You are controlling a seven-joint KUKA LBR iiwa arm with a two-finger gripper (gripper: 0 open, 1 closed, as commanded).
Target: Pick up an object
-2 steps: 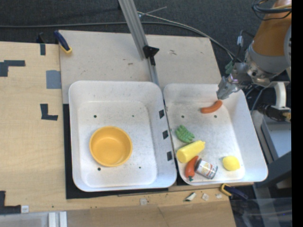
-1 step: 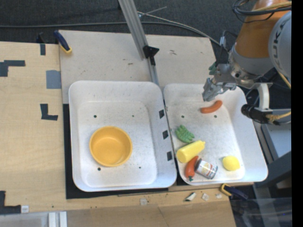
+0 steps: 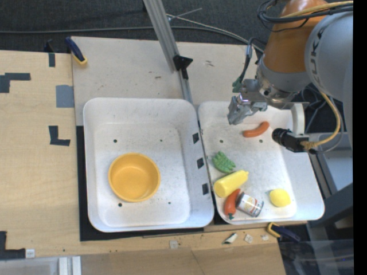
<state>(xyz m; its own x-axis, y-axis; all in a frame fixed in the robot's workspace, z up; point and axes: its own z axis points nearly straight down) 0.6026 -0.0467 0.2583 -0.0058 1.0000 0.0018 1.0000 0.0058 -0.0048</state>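
We are hovering our jaws [image 3: 238, 118] at twelve o'clock in the right bin [image 3: 298, 208], their opening impossible to tell, just beside the orange sausage [image 3: 255, 130] at four o'clock, probably lining up a grasp.

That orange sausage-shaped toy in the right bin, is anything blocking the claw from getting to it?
Nothing visible stands in the way. The gripper hangs over the right bin, just left of the orange sausage toy, with bare bin floor between them. The green toy, yellow corn and small can lie further toward the bin's near end.
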